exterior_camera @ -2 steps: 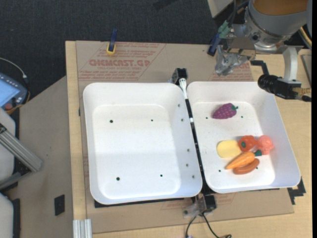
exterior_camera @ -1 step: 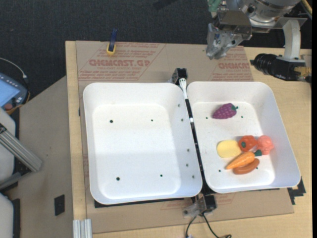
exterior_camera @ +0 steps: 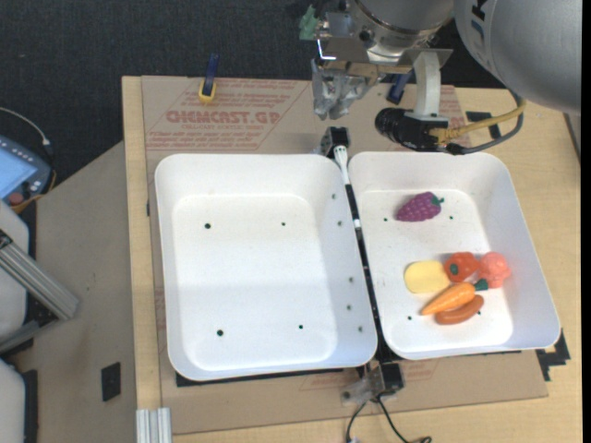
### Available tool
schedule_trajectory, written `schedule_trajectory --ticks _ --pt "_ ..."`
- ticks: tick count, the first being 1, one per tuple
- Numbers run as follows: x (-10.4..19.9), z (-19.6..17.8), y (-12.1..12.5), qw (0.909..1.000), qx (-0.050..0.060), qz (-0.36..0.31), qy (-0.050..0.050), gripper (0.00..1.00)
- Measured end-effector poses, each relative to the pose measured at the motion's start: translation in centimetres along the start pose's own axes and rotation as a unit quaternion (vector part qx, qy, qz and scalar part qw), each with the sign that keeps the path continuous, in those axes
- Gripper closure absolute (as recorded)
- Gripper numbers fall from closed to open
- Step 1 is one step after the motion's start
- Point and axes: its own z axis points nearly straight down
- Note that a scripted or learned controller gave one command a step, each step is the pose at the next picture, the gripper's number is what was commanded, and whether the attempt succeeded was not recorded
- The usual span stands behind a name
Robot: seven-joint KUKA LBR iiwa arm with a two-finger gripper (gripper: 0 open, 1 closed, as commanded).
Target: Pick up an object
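You saw the gripper [exterior_camera: 337,100] hanging at twelve o'clock above the bins, its grip impossible to judge, while the purple grapes [exterior_camera: 418,207] and carrot [exterior_camera: 449,298] waited in the right bin [exterior_camera: 526,247].

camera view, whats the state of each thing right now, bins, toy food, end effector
end effector: raised above the bench behind the bins, nothing seen in it
left bin: flat on the bench, bare white floor showing
right bin: flat, holds the toy food
purple grapes: lying apart from the others
yellow piece: lying flat, beside the carrot
carrot: on its side, atop a red piece
orange-red and pink pieces: clustered together
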Motion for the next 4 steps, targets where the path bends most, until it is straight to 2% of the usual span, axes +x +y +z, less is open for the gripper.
schedule_trajectory --ticks 1,2,3,4 --pt "4.7 -3.7 -0.2 1.0 -0.009 0.0 0.001 1.0" --pt "10.0 -7.7 0.6 1.0 -0.009 0.0 0.002 1.0" --pt "9.5 3.1 3.9 1.0 0.001 0.004 -0.002 1.0" --pt "9.6 4.3 3.9 1.0 -0.003 0.003 -0.001 1.0"
